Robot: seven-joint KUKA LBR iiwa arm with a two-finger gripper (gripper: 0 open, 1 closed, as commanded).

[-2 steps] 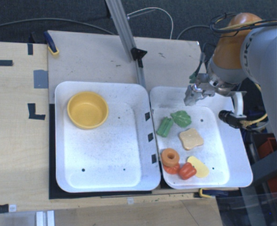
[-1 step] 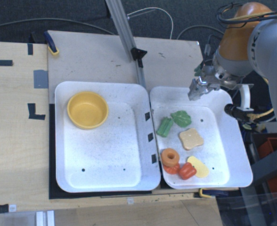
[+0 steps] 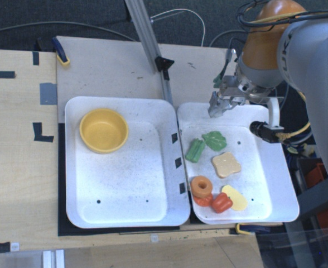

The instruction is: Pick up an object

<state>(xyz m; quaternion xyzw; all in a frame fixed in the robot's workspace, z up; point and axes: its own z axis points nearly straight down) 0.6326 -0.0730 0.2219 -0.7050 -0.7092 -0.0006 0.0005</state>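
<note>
A red pepper (image 3: 221, 203) and doughnut (image 3: 201, 186) lay at the right bin's (image 3: 267, 166) near edge, untouched. The hand (image 3: 218, 108) (whether wide or narrow, nobody could tell) hovered over the far rim, holding nothing.

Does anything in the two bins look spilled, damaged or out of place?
Nothing stands out. The yellow bowl sits upright in the left bin. The toy foods lie loosely in the right bin; the orange donut touches the red pepper, but nothing looks spilled or broken.
</note>
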